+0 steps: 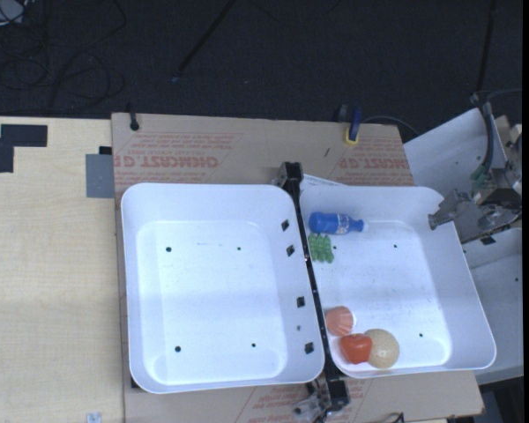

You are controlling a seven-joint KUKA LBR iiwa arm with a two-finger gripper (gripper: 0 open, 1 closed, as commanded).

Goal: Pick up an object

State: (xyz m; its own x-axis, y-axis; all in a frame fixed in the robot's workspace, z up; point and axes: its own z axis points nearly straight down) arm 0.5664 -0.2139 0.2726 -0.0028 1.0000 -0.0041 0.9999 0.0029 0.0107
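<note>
At the lower middle of the frame, 3 rounded things crowd the near-left corner of the right bin (pixel 458 271): a red ball (pixel 356 348), a pale yellow ball (pixel 383 348) and a peach ball (pixel 339 320). Farther up lie a green cluster (pixel 321 249) and a blue bottle (pixel 332 224). The gripper (pixel 476 208) sits at the right edge, off the bin; whether it is apart or together I cannot tell. Judging by this, the pick has not begun; next it must travel over 1 object and descend. The cardboard (pixel 203 152) reads "CHEMCRST" upside down.
</note>
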